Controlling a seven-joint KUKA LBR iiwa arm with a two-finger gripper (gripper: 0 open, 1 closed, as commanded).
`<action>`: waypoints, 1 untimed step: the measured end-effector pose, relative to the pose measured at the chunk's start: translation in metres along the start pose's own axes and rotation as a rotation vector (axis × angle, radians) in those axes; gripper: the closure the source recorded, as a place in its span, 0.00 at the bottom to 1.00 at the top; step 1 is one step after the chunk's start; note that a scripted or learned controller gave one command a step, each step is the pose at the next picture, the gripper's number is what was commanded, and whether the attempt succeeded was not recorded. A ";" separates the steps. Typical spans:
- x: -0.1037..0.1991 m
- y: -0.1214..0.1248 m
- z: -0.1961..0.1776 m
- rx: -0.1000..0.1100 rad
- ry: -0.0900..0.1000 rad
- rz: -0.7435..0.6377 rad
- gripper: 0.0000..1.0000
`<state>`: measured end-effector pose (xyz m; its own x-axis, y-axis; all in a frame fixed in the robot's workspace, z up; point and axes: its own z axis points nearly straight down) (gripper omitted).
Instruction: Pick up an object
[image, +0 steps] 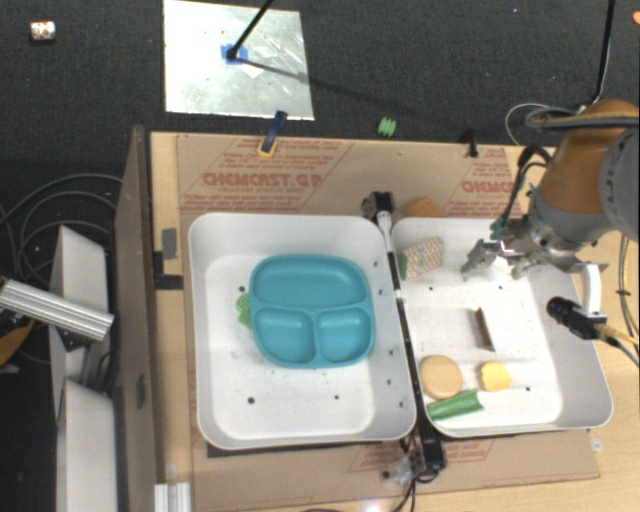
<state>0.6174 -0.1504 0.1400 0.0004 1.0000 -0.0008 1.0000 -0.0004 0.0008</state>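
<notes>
Where the brown board (300, 175) lies under the bins on the table (600, 450), red print along its far edge reads "CHEMCAST", followed by letters too faint to make out; the same print repeats at the far right, partly hidden by the arm. Left bin (215, 330): a teal divided plate (310, 308) sits at its centre, with a small green item (243, 305) touching the plate's left edge. Right bin (590, 395): a pale mesh-textured item (422, 255) lies at the far left corner; a brown stick (483, 328) lies mid-bin; a tan round piece (441, 376), a yellow piece (494, 377) and a green pod (456, 404) lie along the near side. The jaws (487, 256) stand at the far side of this bin, spread apart and gripping nothing. The brown stick lies just nearward of them, apart from the fingertips.
</notes>
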 end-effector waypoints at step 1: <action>0.003 -0.041 0.030 0.005 0.002 0.000 0.00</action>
